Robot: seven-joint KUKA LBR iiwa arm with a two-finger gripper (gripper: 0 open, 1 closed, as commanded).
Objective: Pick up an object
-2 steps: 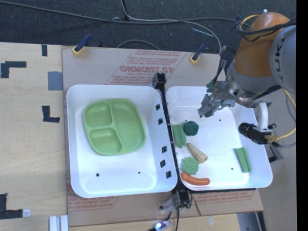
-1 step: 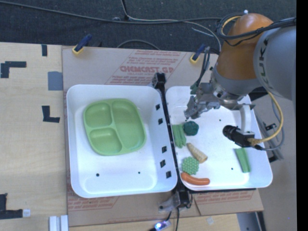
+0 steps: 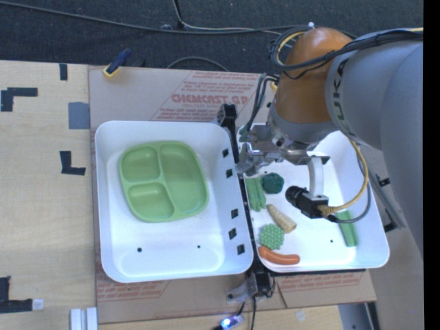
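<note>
Orange sausage (image 3: 279, 257) by right bin's (image 3: 371, 249) near rim | targets: dark green ball (image 3: 273, 182), long green pod (image 3: 255, 193) just under my jaws (image 3: 253, 158) (spread: cannot tell) | advice: drop straight, centre on one piece, avoid the divider wall.

Grey arm (image 3: 385, 81), orange band (image 3: 313, 53), yellow cable (image 3: 357, 194)

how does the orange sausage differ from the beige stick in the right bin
The orange sausage is glossy orange with rounded ends; the beige stick is pale, matte and thicker. The sausage lies nearly level along the bin's near edge; the stick lies diagonally, further up. Both are small elongated pieces in the right bin.
</note>
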